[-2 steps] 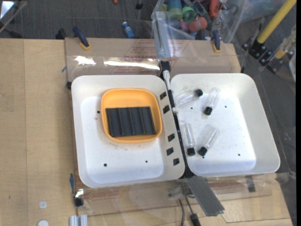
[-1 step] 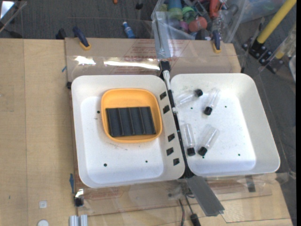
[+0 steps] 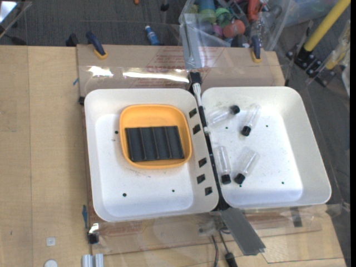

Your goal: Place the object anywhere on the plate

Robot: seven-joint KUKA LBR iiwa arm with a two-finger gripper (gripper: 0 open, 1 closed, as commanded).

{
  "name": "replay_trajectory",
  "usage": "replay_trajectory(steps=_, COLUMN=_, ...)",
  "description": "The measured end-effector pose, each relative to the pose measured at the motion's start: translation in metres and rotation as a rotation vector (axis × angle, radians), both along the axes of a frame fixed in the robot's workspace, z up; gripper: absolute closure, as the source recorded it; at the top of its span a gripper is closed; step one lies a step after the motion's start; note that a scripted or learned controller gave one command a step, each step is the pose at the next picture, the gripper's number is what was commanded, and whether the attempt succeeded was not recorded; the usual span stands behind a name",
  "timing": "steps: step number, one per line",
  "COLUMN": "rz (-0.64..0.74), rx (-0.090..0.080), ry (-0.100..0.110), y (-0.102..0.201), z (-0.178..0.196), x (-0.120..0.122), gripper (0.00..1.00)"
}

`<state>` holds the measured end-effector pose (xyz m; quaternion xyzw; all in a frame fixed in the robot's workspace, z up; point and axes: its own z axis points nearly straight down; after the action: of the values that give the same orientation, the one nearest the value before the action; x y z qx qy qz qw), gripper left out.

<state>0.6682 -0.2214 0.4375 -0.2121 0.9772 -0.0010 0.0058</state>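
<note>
Orange plate [image 3: 127,118] sits in the left bin [image 3: 144,196], toward its upper middle, w/ rounded corners and a raised rim. On it we see a black ridged block [image 3: 154,143], lying flat, long side running left-right, well inside the rim and covering most of the plate's floor. So the block is on the plate, touching nothing else that we can make out.

Right bin [image 3: 283,149] holds four clear vials w/ black caps, all lying on their sides. Top vial [image 3: 222,115] is near the bin's left wall, cap pointing up-right. Second vial [image 3: 251,117] lies just beside it to the right, cap at its lower end. Lower down, third vial [image 3: 222,159] lies close to the left wall, cap toward the bottom; fourth vial [image 3: 247,162] is near it on the right, tilted, cap at lower left. The caps of those two are close together; we can't tell if they touch.

Btw. the bins runs a row of small black tabs [image 3: 199,147]. Both bins rest on a wooden bench [image 3: 33,149]. Behind them a clear box [image 3: 233,10] of mixed coloured bits stands at the top.
</note>
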Motion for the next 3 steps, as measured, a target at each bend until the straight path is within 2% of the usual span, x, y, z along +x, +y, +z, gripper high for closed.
replay_trajectory(steps=1, rz=0.547, rx=-0.005, ry=0.000, y=-0.0002, z=-0.0003, x=-0.0001, gripper=1.00)
replay_trajectory(steps=2, rz=0.891, rx=-0.007, ry=0.000, y=-0.0001, z=-0.0007, x=-0.0001, gripper=1.00)
replay_trajectory(steps=3, rz=0.947, rx=-0.008, ry=0.000, y=-0.0004, z=-0.0007, x=-0.0003, gripper=1.00)
